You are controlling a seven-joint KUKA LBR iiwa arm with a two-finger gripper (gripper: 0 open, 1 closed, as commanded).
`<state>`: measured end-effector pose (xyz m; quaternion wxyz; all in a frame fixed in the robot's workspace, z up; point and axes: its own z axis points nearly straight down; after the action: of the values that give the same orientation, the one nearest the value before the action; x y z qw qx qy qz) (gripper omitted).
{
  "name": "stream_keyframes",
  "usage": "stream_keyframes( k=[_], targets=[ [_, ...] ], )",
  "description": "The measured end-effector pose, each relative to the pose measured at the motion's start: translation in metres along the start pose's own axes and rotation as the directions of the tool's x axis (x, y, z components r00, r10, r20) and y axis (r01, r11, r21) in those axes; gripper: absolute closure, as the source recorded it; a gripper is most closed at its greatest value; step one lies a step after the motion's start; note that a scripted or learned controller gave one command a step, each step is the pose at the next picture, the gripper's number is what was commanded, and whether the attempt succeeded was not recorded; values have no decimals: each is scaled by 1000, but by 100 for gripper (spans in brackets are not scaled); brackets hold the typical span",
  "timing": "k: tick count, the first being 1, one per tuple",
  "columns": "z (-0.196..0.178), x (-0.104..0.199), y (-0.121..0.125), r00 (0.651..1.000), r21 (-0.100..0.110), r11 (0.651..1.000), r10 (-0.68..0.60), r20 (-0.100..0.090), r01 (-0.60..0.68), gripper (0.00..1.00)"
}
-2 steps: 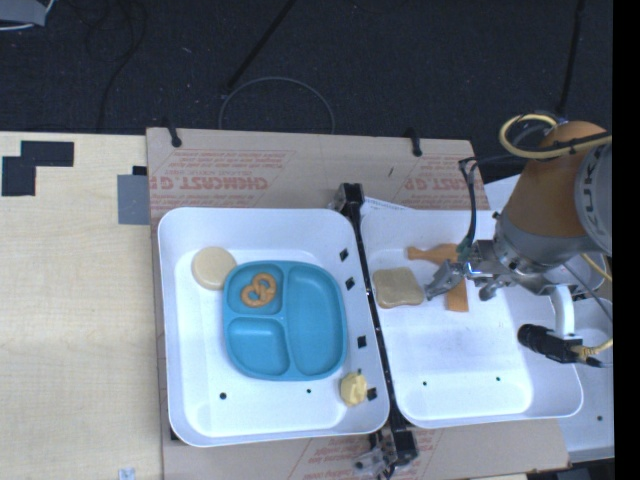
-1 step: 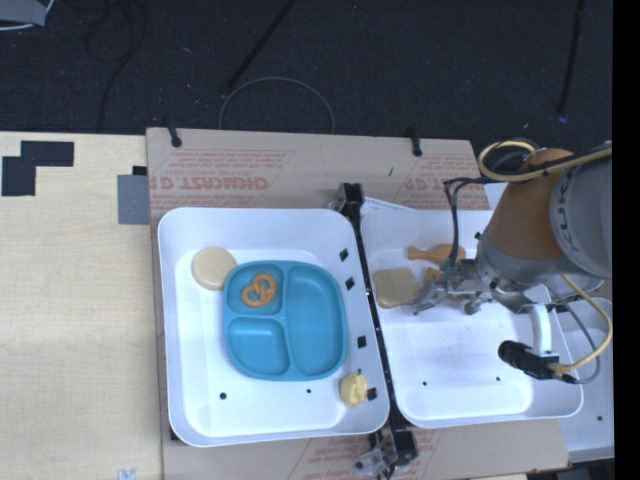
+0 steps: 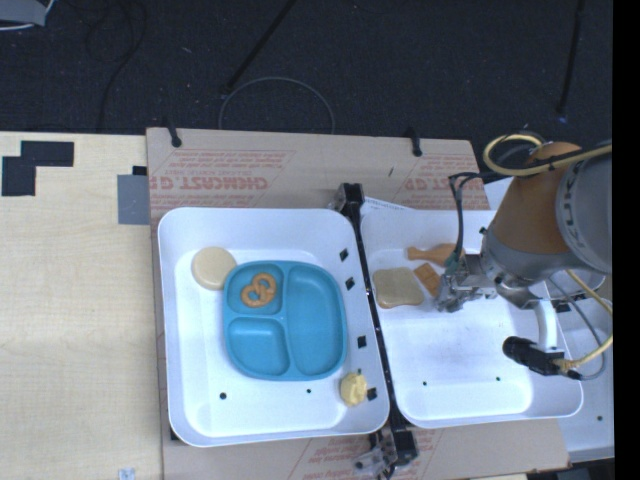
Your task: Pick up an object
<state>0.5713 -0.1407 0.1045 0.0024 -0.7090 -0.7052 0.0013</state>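
Observation:
My gripper (image 3: pixel 449 294) reaches down into the right bin (image 3: pixel 470 388) near its upper middle. Just left of it lies a tan toast-like slice (image 3: pixel 397 288). An orange-brown piece (image 3: pixel 430 256) lies beside the fingers, and a second orange bit (image 3: pixel 428 276) sits between the slice and the gripper. The left bin (image 3: pixel 190 388) holds a blue divided plate (image 3: pixel 310 318) with a pretzel (image 3: pixel 259 290) in its upper-left compartment. A round pale cookie (image 3: pixel 213 267) lies left of the plate. A small yellow lump (image 3: pixel 353 388) rests at that bin's lower right.
The grey arm with its orange band (image 3: pixel 530 218) comes in from the right over the right bin's edge. Cables (image 3: pixel 560 353) and a black fitting (image 3: pixel 530 355) hang over that bin's right side. A black divider (image 3: pixel 360 298) separates the bins. Cardboard (image 3: pixel 260 168) lies beneath them.

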Motion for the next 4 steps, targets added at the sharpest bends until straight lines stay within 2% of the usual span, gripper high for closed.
stream_keyframes(
  k=[2, 3, 4],
  targets=[
    [-106, -11, -17, 1000, -8, 1000, 2, 2, -2, 100],
    [-120, -13, -17, 1000, -5, 1000, 0, 1, 0, 100],
    [-113, 47, -26, 1000, 0, 1000, -10, -1, 10, 100]
  ],
)
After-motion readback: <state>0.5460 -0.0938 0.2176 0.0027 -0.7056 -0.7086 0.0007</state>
